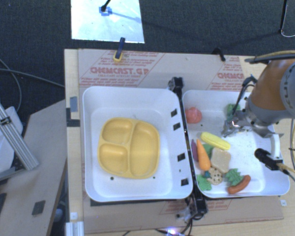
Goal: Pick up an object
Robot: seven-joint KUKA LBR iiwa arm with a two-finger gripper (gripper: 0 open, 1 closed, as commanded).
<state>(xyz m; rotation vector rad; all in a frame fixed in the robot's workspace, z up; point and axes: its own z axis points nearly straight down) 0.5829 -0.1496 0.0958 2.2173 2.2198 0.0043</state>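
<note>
**Arm over right bin; no object seen in its grasp**

The tabletop carries two white bins side by side; the left bin holds a yellow divided plate near its centre, lying flat; the right bin holds the toy food items, gathered along its left wall and toward its near edge.

Contents of the right bin: a pink-red round piece near the far-left corner, apart from the rest; a yellow corn cob just right of the left wall at mid-length; an orange carrot beside it, touching or nearly touching a tan bread slice; a brown cookie nearer the front; a green leafy piece and a red sausage by the near edge; a further green piece near the far edge, partly hidden by the arm.

The grey arm with orange band enters from the right edge of the tabletop; the gripper sits low over the right bin, just beyond the corn cob; whether it is released or clenched cannot be told from this view; nothing is visibly held.
</note>
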